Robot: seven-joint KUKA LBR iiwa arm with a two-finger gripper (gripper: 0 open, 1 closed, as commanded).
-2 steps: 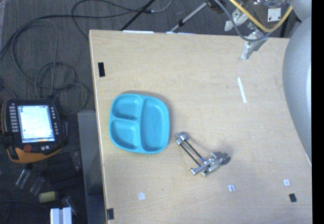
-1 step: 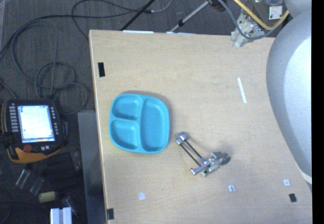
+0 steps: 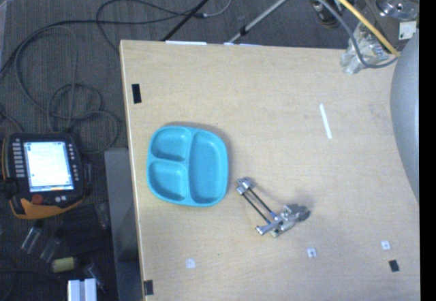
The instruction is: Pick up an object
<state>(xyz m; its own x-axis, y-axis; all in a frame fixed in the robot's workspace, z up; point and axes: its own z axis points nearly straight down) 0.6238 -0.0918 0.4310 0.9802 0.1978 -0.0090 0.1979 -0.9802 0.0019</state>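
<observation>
A blue divided plate [image 3: 189, 165] lies toward the bench's [image 3: 286, 95] left edge. Just beside it, nearer the front edge, a metal tool [image 3: 271, 210] lies flat, apart from the plate. The arm [image 3: 381, 0] hangs over the far right corner; its gripper [image 3: 354, 61] is too blurred to read.

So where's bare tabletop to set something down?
Free: the broad stretch behind the blue divided plate, out to the white strip, and the near right corner. Crowded: plate and metal tool, close together left of centre.
</observation>
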